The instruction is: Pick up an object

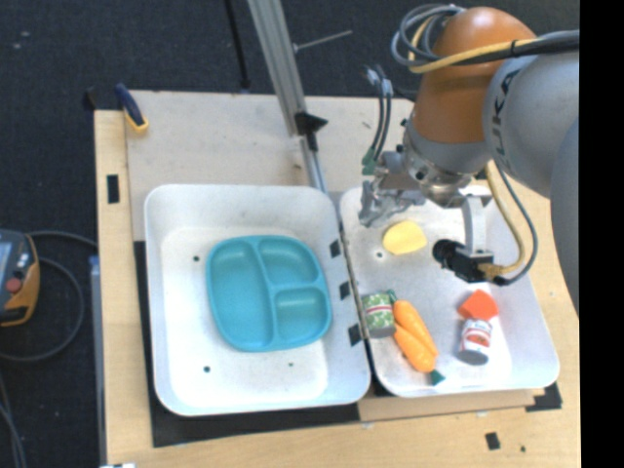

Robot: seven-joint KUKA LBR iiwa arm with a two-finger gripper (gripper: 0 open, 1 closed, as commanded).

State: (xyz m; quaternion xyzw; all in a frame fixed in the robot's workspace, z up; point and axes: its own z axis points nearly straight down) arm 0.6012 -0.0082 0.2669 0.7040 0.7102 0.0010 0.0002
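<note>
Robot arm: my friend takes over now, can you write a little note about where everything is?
End effector: low over the back-left part of the right bin; nothing seen between its fingers.
Right bin holds: yellow piece just beside the end effector, carrot, small green-labelled can touching the carrot, and a bottle with an orange cap.
Left bin holds a teal divided tray.
Done: nothing picked up yet.
Left: grasp an object and lift it; the yellow piece looks nearest.

A teal tray [268,292], a yellow lump [404,238], an orange carrot [415,336], and two white bins [166,261].
</note>
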